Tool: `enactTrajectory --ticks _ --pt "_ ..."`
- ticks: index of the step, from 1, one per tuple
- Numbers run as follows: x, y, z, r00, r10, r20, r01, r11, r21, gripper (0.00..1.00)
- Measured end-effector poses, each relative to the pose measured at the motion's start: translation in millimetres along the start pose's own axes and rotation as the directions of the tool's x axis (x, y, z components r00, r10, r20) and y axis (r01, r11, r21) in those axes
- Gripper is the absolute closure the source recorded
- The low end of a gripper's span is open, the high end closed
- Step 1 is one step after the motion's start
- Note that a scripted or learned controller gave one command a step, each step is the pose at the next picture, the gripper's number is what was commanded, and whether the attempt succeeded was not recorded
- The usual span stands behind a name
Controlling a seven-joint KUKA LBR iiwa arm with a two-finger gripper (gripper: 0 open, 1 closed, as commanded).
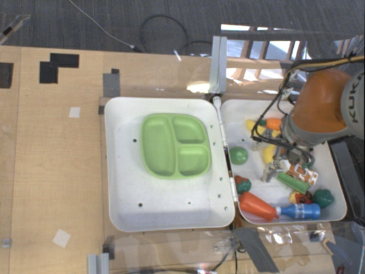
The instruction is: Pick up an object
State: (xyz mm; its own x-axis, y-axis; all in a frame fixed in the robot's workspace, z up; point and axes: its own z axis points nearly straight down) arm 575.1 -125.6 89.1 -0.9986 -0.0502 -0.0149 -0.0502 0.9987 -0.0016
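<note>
— Where's the arm on your screen?

— I see it coming in from the right, orange band over the right bin [340, 207]. The gripper [272, 170] hangs low inside that bin, just beside a green block with a white label [296, 181].

— Is it holding anything?

— I can't tell — the fingers are small and blurred from here, so I can't say whether the jaws stand apart or together, and I see nothing clearly between them.

— What lies around it?

— A green ball [238, 155] to its left, yellow pieces [268, 152] under the wrist, an orange carrot-shaped toy [258, 206] and a blue bottle [300, 212] along the near wall, a dark green piece [323, 197] in the corner.

— And the left bin?

— The left bin [122, 210] bears a green divided plate [174, 145], lying flat near its middle.
</note>
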Motion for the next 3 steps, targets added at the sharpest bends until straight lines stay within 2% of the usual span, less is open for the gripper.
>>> enactTrajectory --ticks 1,2,3 --pt "-75.6 0.4 2.8 0.994 0.108 -0.002 -0.108 0.994 -0.001 0.00" --pt "-58.0 5.7 2.0 0.993 0.118 -0.003 -0.118 0.993 -0.001 0.00" --pt "-62.0 6.9 -11.1 0.993 0.114 0.008 -0.114 0.994 -0.001 1.00"
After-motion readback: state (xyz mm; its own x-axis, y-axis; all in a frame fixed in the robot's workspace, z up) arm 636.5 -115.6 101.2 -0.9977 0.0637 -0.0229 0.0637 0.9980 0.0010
